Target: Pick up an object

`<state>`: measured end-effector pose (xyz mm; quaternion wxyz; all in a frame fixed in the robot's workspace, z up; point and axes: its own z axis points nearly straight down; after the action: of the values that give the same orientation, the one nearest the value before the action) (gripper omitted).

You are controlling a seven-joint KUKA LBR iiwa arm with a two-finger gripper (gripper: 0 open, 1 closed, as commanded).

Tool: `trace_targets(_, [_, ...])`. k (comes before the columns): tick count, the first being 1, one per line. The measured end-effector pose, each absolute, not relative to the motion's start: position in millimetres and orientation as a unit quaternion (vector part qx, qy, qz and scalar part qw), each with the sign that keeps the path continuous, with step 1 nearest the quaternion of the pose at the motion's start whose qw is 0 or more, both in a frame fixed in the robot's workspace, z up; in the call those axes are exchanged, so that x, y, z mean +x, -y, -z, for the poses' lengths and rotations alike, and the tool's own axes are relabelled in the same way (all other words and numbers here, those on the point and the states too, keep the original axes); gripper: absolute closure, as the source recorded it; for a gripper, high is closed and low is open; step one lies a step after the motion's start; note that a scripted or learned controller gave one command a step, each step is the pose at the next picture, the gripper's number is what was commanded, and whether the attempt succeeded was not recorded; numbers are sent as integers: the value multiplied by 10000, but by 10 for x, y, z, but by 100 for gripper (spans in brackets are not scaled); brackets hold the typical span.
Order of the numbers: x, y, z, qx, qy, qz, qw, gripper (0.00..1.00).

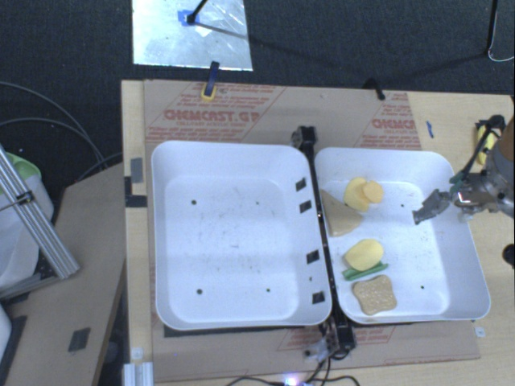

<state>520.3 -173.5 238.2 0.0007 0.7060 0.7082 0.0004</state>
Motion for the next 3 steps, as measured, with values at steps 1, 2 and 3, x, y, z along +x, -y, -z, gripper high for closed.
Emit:
trace_targets(1, [5291,1191,-796,7046,-7096,-22,9,0])
trace_targets(2, [5302,1226,-963,7061,-7081,-28,25,100])
trace_targets(3, [4888,484,-1893,7033,-7109,-40,16,100])
